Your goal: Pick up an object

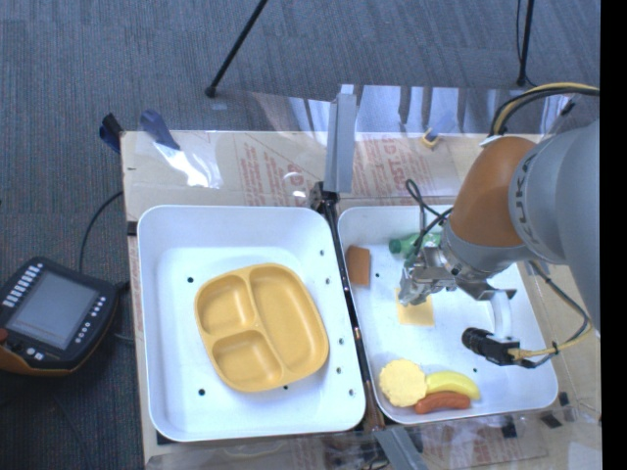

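Camera view: jaws [418, 287] over yellow slice [416, 312], rt bin [534, 360].

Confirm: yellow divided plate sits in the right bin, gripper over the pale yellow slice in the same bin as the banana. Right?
Not quite. The camera view shows the yellow divided plate in the left bin, not the right one. The rest holds: the gripper is over the pale yellow slice in the right bin, which also has the banana.
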